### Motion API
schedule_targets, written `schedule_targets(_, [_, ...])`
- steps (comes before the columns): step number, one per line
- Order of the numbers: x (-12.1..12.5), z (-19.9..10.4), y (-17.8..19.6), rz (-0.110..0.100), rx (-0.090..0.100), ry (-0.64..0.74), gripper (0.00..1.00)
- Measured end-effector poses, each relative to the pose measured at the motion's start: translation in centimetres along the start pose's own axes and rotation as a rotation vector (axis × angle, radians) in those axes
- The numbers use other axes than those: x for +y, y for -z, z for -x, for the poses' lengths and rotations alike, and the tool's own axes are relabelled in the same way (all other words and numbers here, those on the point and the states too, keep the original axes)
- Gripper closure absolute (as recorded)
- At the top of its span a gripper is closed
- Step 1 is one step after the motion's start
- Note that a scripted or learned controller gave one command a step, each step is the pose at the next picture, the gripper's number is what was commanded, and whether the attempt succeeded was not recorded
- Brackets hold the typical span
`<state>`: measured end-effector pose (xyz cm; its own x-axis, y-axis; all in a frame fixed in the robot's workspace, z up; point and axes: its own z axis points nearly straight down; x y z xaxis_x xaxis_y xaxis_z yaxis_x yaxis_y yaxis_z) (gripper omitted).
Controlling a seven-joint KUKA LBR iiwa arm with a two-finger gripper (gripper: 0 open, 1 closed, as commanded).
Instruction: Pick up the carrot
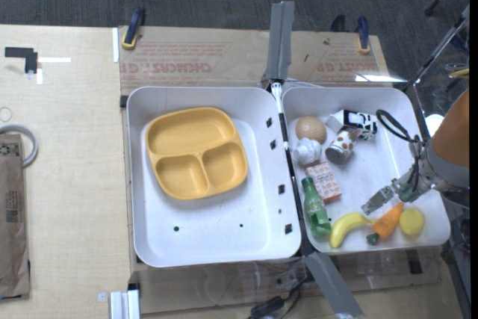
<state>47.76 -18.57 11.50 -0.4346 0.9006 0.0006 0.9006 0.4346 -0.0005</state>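
Observation:
The carrot (386,223) is small and orange with a green stub, lying aslant near the front right corner of the right bin (373,93). It rests between a banana (345,227) and a lemon (411,221). My gripper (390,199) hangs just above and behind the carrot, reaching in from the right. It looks open, and one metal finger (377,199) points left and forward. Nothing is held between the fingers.
The right bin also holds a green bottle (314,205), a pink box (323,183), a brown ball (311,128), a small can (340,149), a black-and-white toy (358,121) and a black cable (396,125). A yellow divided plate (196,152) lies in the left bin (216,243).

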Motion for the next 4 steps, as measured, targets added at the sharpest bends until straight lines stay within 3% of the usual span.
schedule_targets(1, [-1.6,3.3,-2.4,0.001,0.000,0.126,0.00])
schedule_targets(2, [-0.3,0.7,5.1,0.001,-0.002,-0.050,0.00])
schedule_targets(3, [0.2,-0.4,-2.4,0.000,-0.001,-0.149,0.00])
schedule_targets(4, [1.0,-1.9,5.1,0.000,-0.001,-0.327,0.00])
